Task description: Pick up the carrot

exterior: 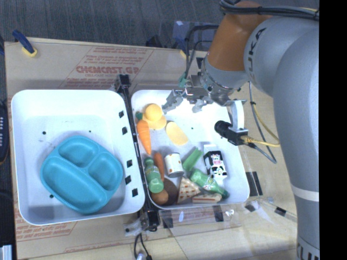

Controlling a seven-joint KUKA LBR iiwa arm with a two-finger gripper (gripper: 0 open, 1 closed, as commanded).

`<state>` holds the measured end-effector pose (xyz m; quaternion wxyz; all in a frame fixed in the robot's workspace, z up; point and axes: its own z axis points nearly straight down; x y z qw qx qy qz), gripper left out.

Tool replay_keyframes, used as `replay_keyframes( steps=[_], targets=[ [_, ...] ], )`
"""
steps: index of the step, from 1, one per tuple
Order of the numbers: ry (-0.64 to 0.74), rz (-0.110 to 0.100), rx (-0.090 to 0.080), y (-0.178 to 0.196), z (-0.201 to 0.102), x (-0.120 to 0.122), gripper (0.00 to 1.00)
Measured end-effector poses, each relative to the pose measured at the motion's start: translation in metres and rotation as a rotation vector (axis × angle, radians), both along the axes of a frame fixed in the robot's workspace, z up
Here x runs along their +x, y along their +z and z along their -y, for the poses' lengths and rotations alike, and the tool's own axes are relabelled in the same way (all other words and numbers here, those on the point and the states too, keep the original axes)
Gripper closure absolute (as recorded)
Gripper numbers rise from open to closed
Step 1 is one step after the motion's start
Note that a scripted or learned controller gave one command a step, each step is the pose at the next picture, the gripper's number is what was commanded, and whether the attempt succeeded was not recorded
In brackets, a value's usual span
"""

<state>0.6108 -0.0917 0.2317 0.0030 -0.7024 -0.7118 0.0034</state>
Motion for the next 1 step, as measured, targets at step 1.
replay_keyframes(
  steps=[1],
  targets=[
    [-0.046,-0.006,-0.004,-0.1390,0.0114,-0.0028,0.00]
  ],
)
